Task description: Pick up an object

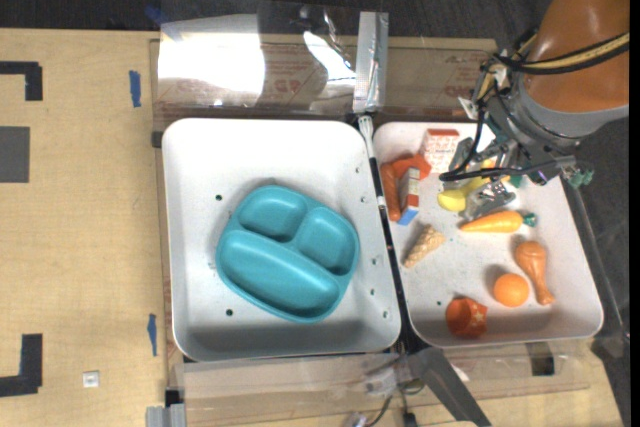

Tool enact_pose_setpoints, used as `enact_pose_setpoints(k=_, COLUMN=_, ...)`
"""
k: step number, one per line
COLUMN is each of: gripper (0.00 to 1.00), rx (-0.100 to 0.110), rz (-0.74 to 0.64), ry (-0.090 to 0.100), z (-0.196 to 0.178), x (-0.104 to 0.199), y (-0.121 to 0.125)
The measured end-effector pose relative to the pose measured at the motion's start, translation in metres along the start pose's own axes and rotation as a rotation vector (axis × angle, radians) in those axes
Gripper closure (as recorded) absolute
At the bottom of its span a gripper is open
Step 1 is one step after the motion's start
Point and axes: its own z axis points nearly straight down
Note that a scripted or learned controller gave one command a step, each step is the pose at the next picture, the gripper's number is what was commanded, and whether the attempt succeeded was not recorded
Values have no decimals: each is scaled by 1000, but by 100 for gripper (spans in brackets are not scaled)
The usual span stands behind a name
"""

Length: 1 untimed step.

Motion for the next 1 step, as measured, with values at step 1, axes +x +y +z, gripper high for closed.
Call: enact_pose_setpoints(k=1, gripper=100, rx=-4, rz=71, ry=6, z=27, x=-40, y=37)
